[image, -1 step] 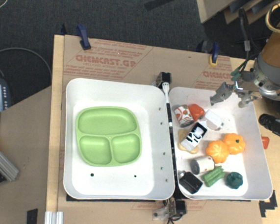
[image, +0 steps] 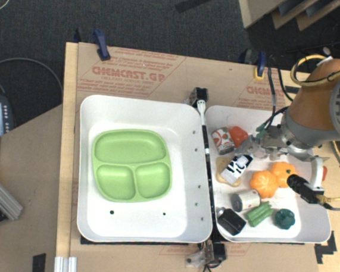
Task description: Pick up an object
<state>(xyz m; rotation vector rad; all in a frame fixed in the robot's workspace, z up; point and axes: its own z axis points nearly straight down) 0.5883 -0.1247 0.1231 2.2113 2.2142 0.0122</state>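
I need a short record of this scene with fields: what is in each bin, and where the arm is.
left bin: green divided tray
right bin: two orange fruits, red-and-white can, black-and-white box, green vegetable, dark green item, black item, small cylinder
arm: over right bin, entering from the right
gripper: low among objects, nothing seen held

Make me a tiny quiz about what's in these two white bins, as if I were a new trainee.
1. True or false: the green divided tray lies in the left bin.
2. How many orange fruits sit in the right bin? A) none B) two C) five
3. Fill in: the dark green broccoli-like toy lies near the right bin's ____ corner, front or back.

Key: 1 true; 2 B; 3 front.
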